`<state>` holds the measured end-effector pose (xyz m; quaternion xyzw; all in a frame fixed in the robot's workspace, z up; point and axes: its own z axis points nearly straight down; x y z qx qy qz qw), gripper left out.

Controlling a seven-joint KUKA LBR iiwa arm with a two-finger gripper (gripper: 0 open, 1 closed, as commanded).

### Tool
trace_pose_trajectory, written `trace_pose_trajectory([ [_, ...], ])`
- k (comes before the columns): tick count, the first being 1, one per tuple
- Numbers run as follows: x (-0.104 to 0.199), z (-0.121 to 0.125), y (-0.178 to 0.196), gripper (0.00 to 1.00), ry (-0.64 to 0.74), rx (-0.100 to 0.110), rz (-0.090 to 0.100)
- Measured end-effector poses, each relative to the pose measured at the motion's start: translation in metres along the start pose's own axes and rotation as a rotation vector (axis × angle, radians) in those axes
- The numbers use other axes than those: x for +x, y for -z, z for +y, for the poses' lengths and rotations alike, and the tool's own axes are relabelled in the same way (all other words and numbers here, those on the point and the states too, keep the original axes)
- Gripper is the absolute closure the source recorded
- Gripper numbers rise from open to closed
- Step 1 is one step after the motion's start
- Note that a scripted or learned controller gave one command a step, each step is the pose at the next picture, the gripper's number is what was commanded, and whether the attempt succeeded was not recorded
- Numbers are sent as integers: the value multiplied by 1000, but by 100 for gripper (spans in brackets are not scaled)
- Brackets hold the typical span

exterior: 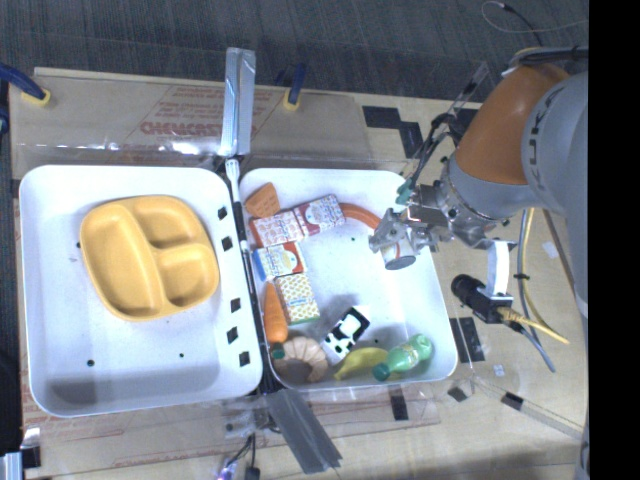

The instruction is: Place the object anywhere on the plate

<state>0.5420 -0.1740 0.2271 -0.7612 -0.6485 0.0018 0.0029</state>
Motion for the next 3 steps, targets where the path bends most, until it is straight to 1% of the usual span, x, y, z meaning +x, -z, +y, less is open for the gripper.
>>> trace_pose_trajectory([
  [1,79,-63,-3,100,66,-1,-1],
  [2,186,-15,72,100,101,-3,-2],
  [3,273,4,57,100,159,-2,-3],
])
